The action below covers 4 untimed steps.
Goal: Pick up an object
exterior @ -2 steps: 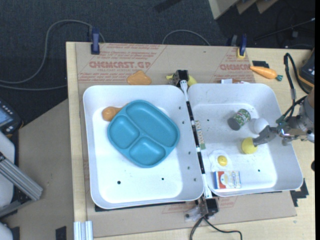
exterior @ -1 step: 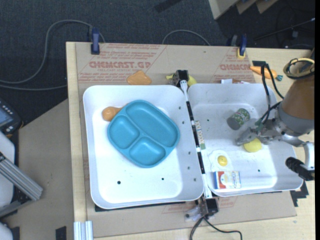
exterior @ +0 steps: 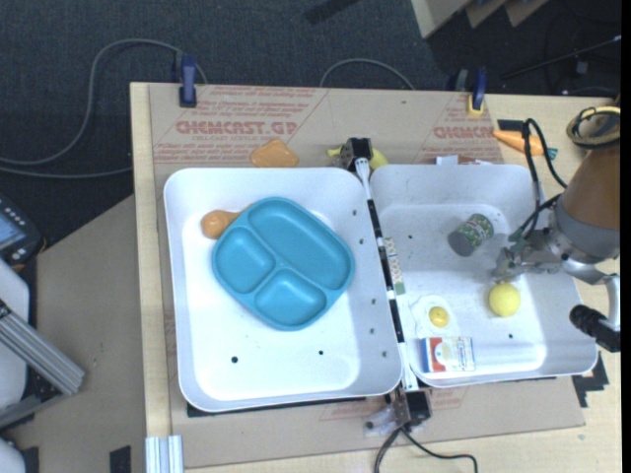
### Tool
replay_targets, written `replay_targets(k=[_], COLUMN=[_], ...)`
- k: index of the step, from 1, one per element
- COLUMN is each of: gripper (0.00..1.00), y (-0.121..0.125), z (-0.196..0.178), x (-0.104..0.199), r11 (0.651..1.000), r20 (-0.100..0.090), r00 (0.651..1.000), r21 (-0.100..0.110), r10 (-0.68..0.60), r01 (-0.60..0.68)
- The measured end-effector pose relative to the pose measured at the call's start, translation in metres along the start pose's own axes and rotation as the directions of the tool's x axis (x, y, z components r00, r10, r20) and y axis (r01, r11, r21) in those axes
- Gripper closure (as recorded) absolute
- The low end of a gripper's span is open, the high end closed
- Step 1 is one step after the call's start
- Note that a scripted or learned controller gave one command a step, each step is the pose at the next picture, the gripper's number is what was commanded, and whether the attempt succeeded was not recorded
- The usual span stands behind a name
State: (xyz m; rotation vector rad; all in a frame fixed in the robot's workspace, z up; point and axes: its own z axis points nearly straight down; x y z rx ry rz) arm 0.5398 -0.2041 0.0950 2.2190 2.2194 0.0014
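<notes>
Claw (exterior: 513, 261) low at the lemon's (exterior: 504, 300) twelve o'clock, its opening impossible to tell; that round fruit may roll away.

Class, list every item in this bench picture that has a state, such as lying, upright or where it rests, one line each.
Blue tray: flat in the left bin, right way up.
Orange item: in the left bin, partly under the tray's edge.
Can: on its side in the right bin.
Yellow ball: resting in the right bin, just below the gripper.
Small carton: lying flat by the right bin's front edge.
</notes>
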Motion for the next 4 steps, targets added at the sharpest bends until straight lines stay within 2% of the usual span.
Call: replay_targets(k=[1, 2, 3, 4], gripper=[0.00, 0.00, 1.00, 1.00], y=[0.000, -0.038, -0.036, 0.066], z=[0.000, 0.011, 0.000, -0.014], x=[0.000, 0.049, 0.047, 0.086], r11=[1.000, 1.000, 1.000, 1.000], r20=[0.000, -0.006, -0.001, 0.000], r00=[1.000, 1.000, 1.000, 1.000], r21=[0.000, 0.009, 0.002, -0.007], r10=[0.000, -0.002, 0.001, -0.008], r01=[0.000, 0.002, -0.001, 0.008])
